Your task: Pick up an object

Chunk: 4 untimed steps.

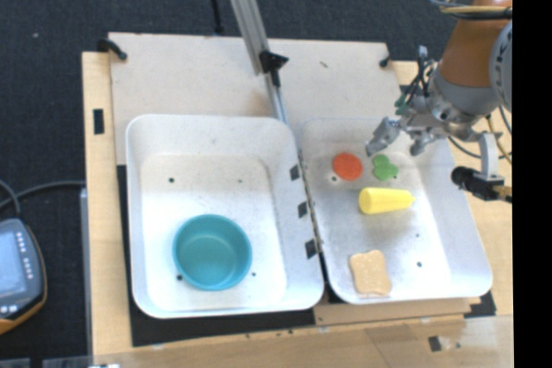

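My gripper (401,142) hovers over the back of the right bin (448,220), with its two fingers spread open and nothing between them. Just below it in the view lies a small green object (385,167). An orange-red round piece (348,165) sits to the left of the green one. In front of them a yellow cone-shaped object (385,200) rests on its side. A tan slice like bread (370,272) lies near the bin's front edge.
The left bin (155,185) holds a teal bowl (212,251) near its front. A slanted metal pole (246,9) rises behind the bins, ending at the divide between them. A dark handheld device (17,267) sits off the bench at far left.
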Tool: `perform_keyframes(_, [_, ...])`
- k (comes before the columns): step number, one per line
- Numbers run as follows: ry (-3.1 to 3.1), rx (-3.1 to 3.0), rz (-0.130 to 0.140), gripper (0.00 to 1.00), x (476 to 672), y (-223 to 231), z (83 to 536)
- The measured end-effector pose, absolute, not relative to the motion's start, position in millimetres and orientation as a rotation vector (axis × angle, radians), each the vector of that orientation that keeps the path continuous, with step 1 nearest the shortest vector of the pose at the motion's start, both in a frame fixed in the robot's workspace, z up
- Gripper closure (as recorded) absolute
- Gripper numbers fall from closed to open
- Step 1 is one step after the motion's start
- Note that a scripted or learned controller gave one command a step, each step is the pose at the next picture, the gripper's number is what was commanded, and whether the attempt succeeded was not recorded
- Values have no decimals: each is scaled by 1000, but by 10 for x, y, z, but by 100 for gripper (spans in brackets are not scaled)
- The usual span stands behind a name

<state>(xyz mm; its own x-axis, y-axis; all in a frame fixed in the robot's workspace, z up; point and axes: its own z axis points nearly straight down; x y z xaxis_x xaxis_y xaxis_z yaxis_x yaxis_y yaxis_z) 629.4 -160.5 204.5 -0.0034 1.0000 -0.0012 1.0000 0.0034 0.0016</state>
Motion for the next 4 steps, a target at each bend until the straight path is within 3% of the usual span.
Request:
perform_keyframes(1, [2224,2216,0,0,6293,-1607,2045])
perform_keyframes(3, [2220,2224,-4,0,6207,-1658,996])
perform_keyframes(4, [2214,2222,3,100,6227,-1668,1128])
